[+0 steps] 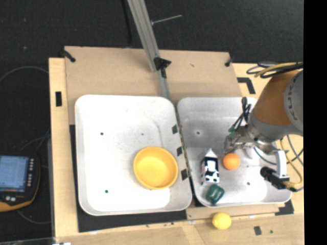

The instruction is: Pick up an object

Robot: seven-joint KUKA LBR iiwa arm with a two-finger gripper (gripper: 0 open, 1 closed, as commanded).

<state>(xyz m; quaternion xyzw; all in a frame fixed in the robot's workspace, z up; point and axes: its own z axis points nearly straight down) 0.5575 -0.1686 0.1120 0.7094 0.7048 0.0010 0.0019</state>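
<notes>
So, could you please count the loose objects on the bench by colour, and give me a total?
Yellow: 2, a round yellow plastic bowl and a small yellow lemon-like ball
Orange: 1, a small orange ball
Green: 1, a small dark green block
Black and white: 1, a cow-patterned carton
Total: 5

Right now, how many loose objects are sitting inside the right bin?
3: an orange ball near the arm, a cow-patterned carton left of it, a green object by the near rim. The arm may hide more.
</notes>
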